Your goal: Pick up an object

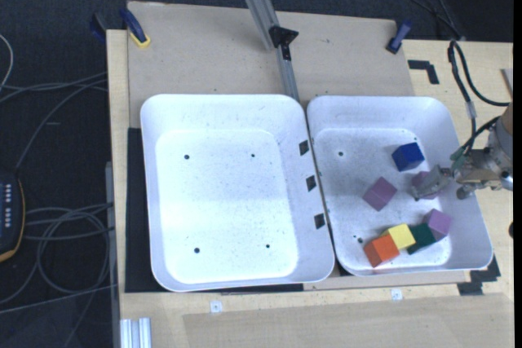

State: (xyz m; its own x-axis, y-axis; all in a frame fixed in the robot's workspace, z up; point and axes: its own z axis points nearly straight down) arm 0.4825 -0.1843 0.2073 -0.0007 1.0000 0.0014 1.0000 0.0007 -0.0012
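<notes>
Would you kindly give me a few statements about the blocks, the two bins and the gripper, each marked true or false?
1. All the blocks lie in the right bin. True.
2. The blue block touches the yellow block. False: they lie apart, blue nearer the far wall.
3. The orange block, the yellow block and the green block sit in a row. True.
4. The gripper hangs over the left bin. False: it is over the right bin.
</notes>
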